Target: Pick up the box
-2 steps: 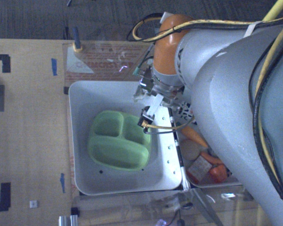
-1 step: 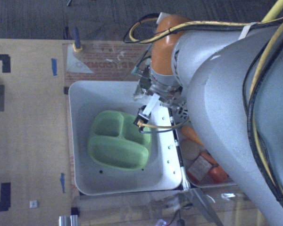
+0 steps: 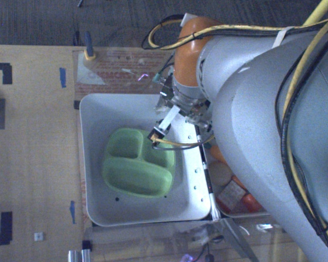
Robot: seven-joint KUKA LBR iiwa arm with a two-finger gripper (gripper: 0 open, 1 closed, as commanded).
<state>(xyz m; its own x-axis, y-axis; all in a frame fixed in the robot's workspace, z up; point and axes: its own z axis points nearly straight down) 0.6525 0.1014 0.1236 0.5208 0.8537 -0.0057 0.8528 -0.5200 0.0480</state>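
Tray (image 3: 136, 162), green and divided, flat in left white bin (image 3: 93, 146), lower left of centre. Further right, near frame centre: gripper (image 3: 183, 107) above that bin's upper right corner, apart from tray and well apart from box; cannot tell how wide jaws stand from this angle, nor anything held. Right again, low in frame: box (image 3: 233, 192), red and pale faces, lying in right bin (image 3: 238, 215) just beside dividing rim, partly hidden under grey arm (image 3: 273, 119).
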